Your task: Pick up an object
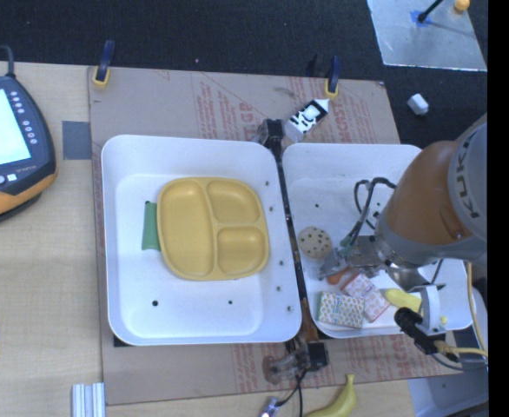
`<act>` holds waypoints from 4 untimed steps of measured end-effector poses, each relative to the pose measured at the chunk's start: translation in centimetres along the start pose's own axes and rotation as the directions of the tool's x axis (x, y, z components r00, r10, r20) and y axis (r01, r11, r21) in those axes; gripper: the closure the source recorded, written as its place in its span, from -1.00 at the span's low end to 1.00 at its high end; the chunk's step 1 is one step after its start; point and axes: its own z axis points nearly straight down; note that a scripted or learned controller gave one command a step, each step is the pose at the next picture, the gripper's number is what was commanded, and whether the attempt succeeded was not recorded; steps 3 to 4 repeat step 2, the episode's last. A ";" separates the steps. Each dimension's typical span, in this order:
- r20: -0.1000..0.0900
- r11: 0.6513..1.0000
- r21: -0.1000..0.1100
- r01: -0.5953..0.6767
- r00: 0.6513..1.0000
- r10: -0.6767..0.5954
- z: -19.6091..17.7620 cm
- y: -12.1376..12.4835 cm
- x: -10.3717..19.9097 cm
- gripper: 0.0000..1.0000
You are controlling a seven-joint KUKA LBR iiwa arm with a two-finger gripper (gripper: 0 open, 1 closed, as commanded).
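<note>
Descent stage: my gripper [346, 263], finger state I cannot tell, sits at the right bin's [324, 159] centre; next, a clean close on the orange item [355, 282] at its 5 o'clock.

The arm [463, 189] bears partial lettering "KU".

Two white bins [124, 233] sat on a tan wooden surface [37, 302] over brown cardboard printed with red lettering. The left bin held a yellow divided tray [211, 227] over a green item [150, 226]. The right bin [324, 168] held a beige ball with dark dots [314, 241], a pale speckled packet [341, 310] and a yellow piece [401, 299]. The arm [432, 198] was grey and orange.
</note>
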 end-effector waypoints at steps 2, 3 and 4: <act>-0.001 1.000 -0.001 -0.002 1.000 0.002 -10.1 6.3 8.3 1.00; -0.001 1.000 -0.001 -0.002 1.000 0.002 -10.1 6.3 8.3 1.00; -0.001 1.000 -0.001 -0.002 1.000 0.002 -10.1 6.3 8.3 1.00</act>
